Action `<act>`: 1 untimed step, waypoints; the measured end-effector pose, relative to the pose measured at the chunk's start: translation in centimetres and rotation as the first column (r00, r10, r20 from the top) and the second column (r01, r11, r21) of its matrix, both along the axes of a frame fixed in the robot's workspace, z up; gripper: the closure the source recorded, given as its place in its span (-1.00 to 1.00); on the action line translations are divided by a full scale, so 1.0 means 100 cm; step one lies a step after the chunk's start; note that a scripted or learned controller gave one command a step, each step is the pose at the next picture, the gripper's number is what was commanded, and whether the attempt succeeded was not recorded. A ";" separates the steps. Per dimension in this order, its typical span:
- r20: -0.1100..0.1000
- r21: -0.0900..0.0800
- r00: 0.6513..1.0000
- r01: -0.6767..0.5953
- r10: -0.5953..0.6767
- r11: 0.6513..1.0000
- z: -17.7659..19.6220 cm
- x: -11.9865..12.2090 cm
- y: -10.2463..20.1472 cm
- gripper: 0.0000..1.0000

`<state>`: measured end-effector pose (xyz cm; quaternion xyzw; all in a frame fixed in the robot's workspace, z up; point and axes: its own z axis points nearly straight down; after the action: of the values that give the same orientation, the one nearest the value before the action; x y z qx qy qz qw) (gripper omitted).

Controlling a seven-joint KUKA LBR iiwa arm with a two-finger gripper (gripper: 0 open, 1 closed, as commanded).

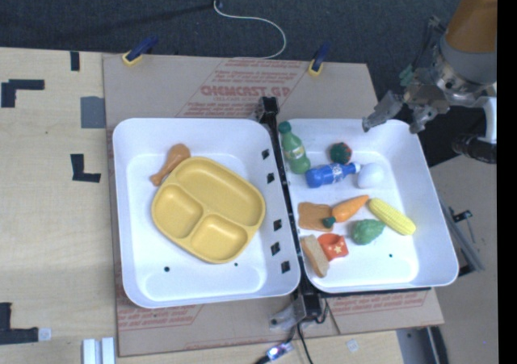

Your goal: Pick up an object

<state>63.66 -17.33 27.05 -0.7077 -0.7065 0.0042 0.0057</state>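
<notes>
- The cardboard sheet [242,84] lies flat under both bins, printed in red and clipped at its far edge by two blue-and-yellow clamps.
- The left bin [133,193] holds a yellow divided plate [208,209] near its middle, tilted on the diagonal, with a tan toy drumstick [170,162] touching the plate's upper left rim.
- The right bin [428,217] holds the small toys, loosely grouped in its middle.
- The arm [477,15] hangs above the far right corner of the right bin, orange band uppermost.
- The gripper [401,108] sits over that bin's far rim, well apart from every toy — nothing is between its fingers, and whether they are spread or closed I cannot tell.
- Green bottle [295,151] by the left wall; blue bottle [331,173] lying just beside it.
- Yellow corn cob [393,216] toward the right, orange carrot [350,208] beside it.
- Tan bread piece [315,215] touching the carrot's green end; green vegetable [367,231] below the carrot.
- Red cube [333,247] and a brown wedge [314,257] at the near side.
- Dark round berry [340,152] and a white ball [372,174] toward the far side.
</notes>
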 end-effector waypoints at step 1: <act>0.013 -0.002 1.000 -0.003 0.003 1.000 0.008 0.002 0.000 -1.00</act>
<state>63.86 -17.28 27.86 -0.7067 -0.7076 0.0005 0.0005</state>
